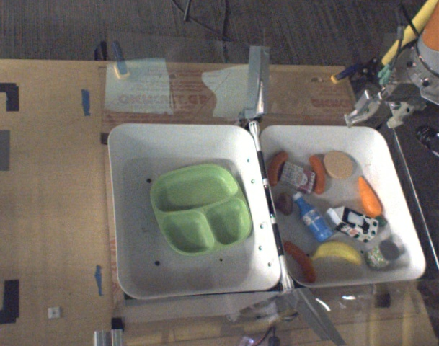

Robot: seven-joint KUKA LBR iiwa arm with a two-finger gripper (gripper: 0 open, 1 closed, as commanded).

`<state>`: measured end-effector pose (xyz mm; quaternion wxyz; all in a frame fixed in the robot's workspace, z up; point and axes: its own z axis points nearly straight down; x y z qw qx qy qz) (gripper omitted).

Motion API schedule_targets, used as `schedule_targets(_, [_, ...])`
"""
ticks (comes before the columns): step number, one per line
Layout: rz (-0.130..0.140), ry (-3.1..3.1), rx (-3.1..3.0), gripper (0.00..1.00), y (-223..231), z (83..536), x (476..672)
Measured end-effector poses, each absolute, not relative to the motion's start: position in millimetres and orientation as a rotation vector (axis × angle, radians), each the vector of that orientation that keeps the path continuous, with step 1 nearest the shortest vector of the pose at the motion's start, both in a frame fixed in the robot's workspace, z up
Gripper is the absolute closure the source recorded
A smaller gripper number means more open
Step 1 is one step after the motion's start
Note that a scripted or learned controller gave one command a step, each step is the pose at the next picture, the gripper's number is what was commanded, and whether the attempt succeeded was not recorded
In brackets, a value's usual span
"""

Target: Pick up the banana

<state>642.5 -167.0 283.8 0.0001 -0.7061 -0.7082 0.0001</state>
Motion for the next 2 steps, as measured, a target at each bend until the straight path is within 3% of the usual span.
schedule_targets(1, [0.000, -2.208, -2.235, 0.00, -187.0, 216.2, 548.5])
schedule_targets(2, [-0.003, -2.510, -1.897, 0.00, -179.6, 97.8, 510.9])
